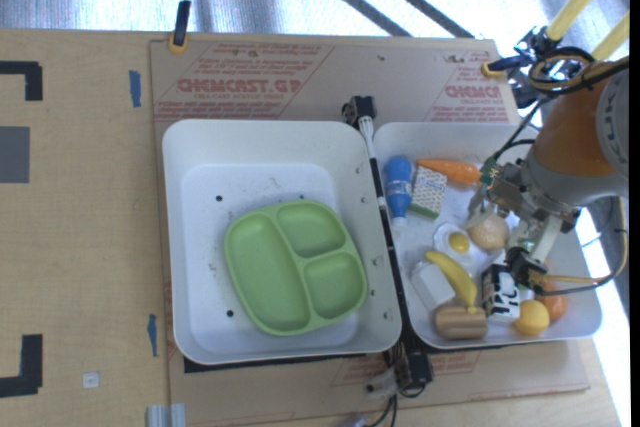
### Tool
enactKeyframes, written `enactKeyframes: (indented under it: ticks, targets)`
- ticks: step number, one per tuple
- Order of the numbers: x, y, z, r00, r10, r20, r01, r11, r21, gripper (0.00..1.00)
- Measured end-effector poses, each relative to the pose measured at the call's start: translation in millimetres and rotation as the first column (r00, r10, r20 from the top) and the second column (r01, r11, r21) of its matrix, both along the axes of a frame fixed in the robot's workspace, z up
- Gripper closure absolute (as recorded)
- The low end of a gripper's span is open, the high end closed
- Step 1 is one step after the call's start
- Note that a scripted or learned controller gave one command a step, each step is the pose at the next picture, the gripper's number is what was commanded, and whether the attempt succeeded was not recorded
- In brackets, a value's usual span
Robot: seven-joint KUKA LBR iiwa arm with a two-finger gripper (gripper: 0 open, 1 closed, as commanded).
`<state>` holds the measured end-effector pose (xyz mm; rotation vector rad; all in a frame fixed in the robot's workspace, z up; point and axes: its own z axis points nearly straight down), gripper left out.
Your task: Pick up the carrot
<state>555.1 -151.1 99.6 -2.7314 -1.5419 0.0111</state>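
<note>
The carrot [449,170] is orange with a green top and lies along the far wall of the right bin [590,320], pointing left. My gripper [507,218] hangs over the middle right of that bin, just in front of and to the right of the carrot's green end. It sits right beside a round beige item [487,233]. The arm's orange band [575,135] is above it. Nothing can be seen held in the gripper.
The right bin also holds a blue bottle [398,183], a checkered packet [430,187], a fried egg toy [455,241], a banana [456,276], a brown roll [458,321], a black-and-white item [503,293] and a yellow fruit [532,317]. The left bin [190,165] holds a green divided plate [295,265].
</note>
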Motion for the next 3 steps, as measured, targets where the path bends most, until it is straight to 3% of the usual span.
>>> enactKeyframes:
  ticks: [1, 2, 3]
  targets:
    - [1.8, 2.4, 1.3, 1.000, 0.002, 0.004, -0.002, 1.000, 0.001, 0.00]
    - [64.7, -28.2, -10.1, 0.982, 0.188, 0.017, -0.188, 0.982, -0.004, 0.00]
    - [86.1, 13.9, -8.9, 0.994, 0.103, -0.027, -0.103, 0.995, -0.016, 0.00]
